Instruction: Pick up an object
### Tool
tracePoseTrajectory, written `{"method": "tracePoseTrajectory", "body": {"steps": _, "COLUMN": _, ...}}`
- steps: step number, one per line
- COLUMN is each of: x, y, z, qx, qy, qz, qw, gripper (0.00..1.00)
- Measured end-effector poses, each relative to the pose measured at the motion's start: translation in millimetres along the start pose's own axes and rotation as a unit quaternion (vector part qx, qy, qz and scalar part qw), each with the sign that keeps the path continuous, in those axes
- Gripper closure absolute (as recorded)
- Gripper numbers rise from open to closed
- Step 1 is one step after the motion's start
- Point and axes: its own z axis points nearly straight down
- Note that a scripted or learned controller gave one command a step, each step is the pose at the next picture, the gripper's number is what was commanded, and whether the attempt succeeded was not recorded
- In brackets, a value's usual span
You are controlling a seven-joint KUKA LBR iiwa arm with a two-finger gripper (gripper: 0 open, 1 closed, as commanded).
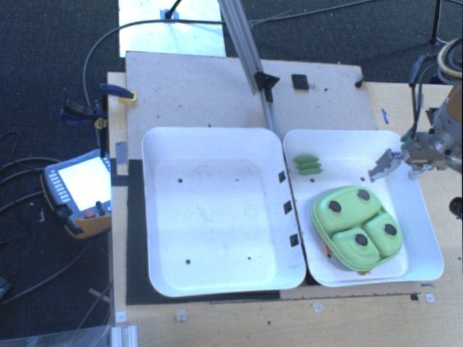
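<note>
While the end effector (385, 165) hovers (finger state unclear), green frog toy (357, 228) lies below-left of it, long axis diagonal.

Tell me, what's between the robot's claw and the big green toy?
Nothing: the camera view shows bare white bin floor between the gripper and the big green toy.

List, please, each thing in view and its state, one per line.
Green toy: lying flat in right bin, untouched.
Small green piece: lying in the same bin, apart from the toy.
End effector: above right bin, holding nothing.
Handheld screen: lit.
</note>
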Motion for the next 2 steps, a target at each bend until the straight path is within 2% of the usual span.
{"method": "tracePoseTrajectory", "body": {"steps": 2, "x": -12.0, "y": -2.1, "z": 111.1, "qx": 0.002, "qy": 0.001, "qz": 0.002, "qw": 1.0, "gripper": 0.0}}
